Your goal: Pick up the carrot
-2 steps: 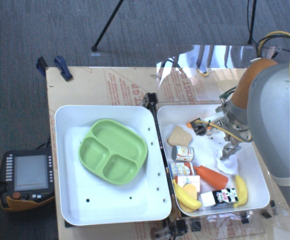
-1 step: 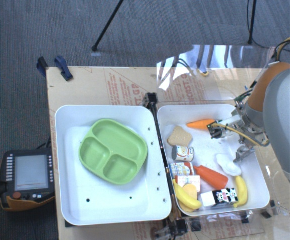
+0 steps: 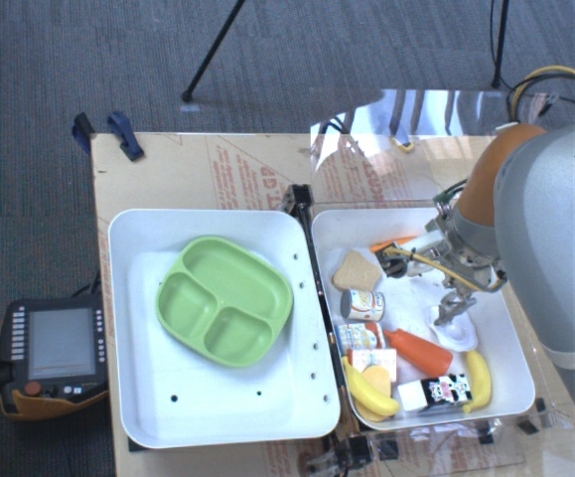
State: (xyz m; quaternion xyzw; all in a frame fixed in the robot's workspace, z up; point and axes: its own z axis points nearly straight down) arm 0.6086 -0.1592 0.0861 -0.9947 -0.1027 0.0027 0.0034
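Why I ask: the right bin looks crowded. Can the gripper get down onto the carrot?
Probably yes: the carrot lies on top, uncovered, just below the gripper, though a carton and banana crowd its ends.

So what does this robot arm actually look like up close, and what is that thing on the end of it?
The arm is a thick, rounded tube in smooth pale grey, with an orange band where it narrows toward the wrist. Below that sits a cluster of darker metal parts with thin cables running across them. The gripper at the tip is small, silvery metal. Yellow and dark cables loop behind the arm's top.
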